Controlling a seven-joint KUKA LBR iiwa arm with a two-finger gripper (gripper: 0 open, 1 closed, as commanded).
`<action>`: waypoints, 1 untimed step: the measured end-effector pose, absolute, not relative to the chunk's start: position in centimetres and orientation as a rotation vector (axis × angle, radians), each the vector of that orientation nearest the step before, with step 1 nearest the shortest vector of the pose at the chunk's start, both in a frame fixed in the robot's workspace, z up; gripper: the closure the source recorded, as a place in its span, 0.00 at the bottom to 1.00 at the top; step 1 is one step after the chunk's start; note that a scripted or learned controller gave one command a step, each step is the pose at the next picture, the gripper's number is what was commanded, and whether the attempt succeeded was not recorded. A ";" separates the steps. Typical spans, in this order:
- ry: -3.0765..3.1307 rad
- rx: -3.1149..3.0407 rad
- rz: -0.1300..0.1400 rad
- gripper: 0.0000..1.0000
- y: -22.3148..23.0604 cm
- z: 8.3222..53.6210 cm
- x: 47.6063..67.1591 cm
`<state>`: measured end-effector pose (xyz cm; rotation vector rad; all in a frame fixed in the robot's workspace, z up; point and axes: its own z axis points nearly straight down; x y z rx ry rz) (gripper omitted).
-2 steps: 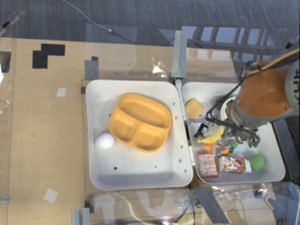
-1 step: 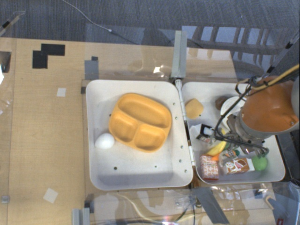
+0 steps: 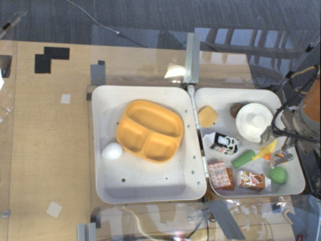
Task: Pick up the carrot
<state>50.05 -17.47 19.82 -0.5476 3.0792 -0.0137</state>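
**Camera view: gripper low over the right bin's far corner, carrot barely showing**

Camera view looks down on a pale wooden bench [image 3: 45, 149] with black square marks near its left rear. Dark grey carpet [image 3: 150, 4] lies beyond it, crossed by a thin cable. Two white bins sit side by side, split by a metal rail. The left bin [image 3: 150, 187] holds a yellow divided plate [image 3: 149, 130] and a white ball [image 3: 112, 151].

The gripper [image 3: 279, 147] hangs low over the right bin [image 3: 296, 187], below the arm's orange band [image 3: 313, 104]. Its tip is small and cluttered, so whether it is spread or closed cannot be told.

A small orange piece, seemingly the carrot [image 3: 282, 157], lies right at the gripper's tip and is partly hidden by it. Whether it is gripped cannot be told.

- **Just left of the gripper:** a yellow piece [image 3: 266, 149] and a green stick [image 3: 244, 158].
- **Just in front of it:** a green ball [image 3: 278, 174].
- **Behind and left:** a white bowl [image 3: 254, 121].
- **Further left:** two red packets [image 3: 219, 175] and a yellow wedge [image 3: 207, 116].
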 end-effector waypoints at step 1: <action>3.131 -0.179 0.001 1.00 -15.5 12.7 50.8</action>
